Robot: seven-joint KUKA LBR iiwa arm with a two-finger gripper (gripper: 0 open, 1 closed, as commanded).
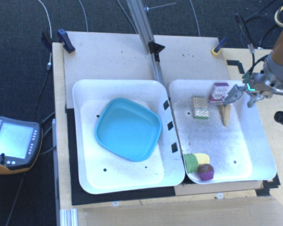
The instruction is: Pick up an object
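camera view: gripper [242, 95] over the right bin's [259, 126] upper right part, fingers apart, nothing between them. red packet [219, 92] just beside its left finger; yellow cone [225, 114] below; sponge block [200, 108] left. blue plate [128, 129] in the left bin [85, 98].

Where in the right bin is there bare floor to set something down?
Right bin: bare floor mid-bin, between the sponge and cone above and the toy pile at the near-left corner. Crowded along the top by the red box and gripper.
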